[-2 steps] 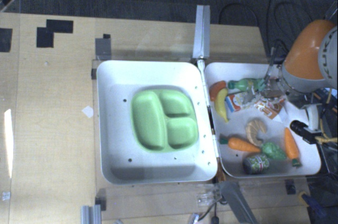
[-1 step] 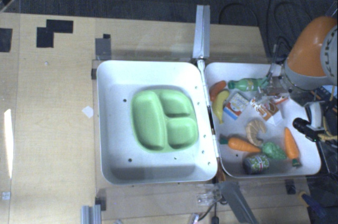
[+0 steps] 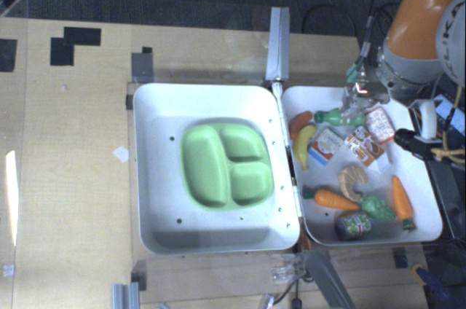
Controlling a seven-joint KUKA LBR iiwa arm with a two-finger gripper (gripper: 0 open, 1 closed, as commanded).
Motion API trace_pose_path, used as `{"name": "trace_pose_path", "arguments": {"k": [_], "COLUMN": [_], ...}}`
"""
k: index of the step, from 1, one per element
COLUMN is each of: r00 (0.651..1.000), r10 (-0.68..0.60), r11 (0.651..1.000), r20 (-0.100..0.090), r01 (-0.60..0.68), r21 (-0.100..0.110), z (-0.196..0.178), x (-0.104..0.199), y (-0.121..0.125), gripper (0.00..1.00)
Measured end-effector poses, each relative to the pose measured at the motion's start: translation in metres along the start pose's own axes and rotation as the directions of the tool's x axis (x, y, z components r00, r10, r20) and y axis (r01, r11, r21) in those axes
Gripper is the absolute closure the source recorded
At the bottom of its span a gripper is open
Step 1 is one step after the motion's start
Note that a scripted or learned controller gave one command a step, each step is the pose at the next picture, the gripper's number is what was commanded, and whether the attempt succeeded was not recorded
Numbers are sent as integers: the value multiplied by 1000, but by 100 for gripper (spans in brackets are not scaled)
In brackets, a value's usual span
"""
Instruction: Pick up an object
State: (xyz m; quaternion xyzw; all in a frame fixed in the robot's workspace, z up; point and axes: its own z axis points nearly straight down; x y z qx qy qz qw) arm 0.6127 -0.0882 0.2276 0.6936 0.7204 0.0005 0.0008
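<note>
My gripper (image 3: 355, 108) hangs over the back of the right bin (image 3: 429, 227), with the arm's orange band (image 3: 422, 1) above it. Directly beneath it lie a green bottle (image 3: 329, 116) and a small white and brown carton (image 3: 363, 143). A red and white packet (image 3: 380, 125) sits just to its right, and a blue and white carton (image 3: 324, 146) to its lower left. Further objects in this bin are a yellow banana (image 3: 303, 145), a red pepper (image 3: 298, 123), two carrots (image 3: 336, 200) (image 3: 401, 198), a bread slice (image 3: 354, 180), broccoli (image 3: 377, 208) and a dark can (image 3: 354, 226).
The left bin (image 3: 156, 118) holds a green divided plate (image 3: 226, 165). A metal post (image 3: 277, 45) stands between the bins at the back. Black cables (image 3: 429, 147) and arm hardware crowd the right bin's right rim.
</note>
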Motion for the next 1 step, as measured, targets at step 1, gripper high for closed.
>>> {"name": "trace_pose_path", "arguments": {"k": [1], "r00": [1000], "r10": [-8], "r11": [1000], "r20": [1], "r01": [8], "r21": [0], "z": [-8], "x": [1], "y": [2], "gripper": [100]}}
